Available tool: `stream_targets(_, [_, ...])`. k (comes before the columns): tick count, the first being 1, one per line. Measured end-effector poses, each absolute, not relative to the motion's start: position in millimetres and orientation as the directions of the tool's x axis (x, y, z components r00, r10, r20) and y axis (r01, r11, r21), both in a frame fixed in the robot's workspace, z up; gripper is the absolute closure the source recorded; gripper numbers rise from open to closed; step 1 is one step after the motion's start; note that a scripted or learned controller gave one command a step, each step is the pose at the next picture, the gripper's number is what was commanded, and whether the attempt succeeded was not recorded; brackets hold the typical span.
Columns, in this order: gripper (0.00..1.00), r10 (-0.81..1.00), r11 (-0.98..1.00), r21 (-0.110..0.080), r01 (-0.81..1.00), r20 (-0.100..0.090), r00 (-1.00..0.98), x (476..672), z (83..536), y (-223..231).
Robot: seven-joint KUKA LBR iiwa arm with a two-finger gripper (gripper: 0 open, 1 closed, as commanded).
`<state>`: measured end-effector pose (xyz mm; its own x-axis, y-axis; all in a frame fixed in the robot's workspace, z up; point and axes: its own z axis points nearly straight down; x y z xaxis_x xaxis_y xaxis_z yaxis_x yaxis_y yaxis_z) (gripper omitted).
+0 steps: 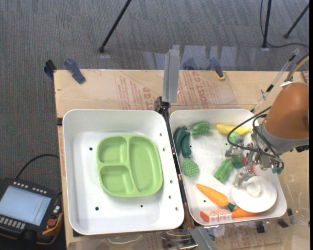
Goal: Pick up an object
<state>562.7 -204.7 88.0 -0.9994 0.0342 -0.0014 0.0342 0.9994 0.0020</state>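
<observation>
Here, two white bins, one green tray, two carrots.

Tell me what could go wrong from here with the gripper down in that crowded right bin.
1. The gripper sits low between a green toy vegetable and the white plate; closing here may catch the plate's rim or nothing at all.
2. The items lie close together, with the carrot right beside the plate, so a pull could drag or knock neighbours.
3. Cables loop near the wrist above the banana and might snag.
</observation>
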Motion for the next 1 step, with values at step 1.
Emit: stream_targets(1, [0.00,0.133,0.991,0.002,0.133,0.000,-0.991,523.2,86.9,-141.3])
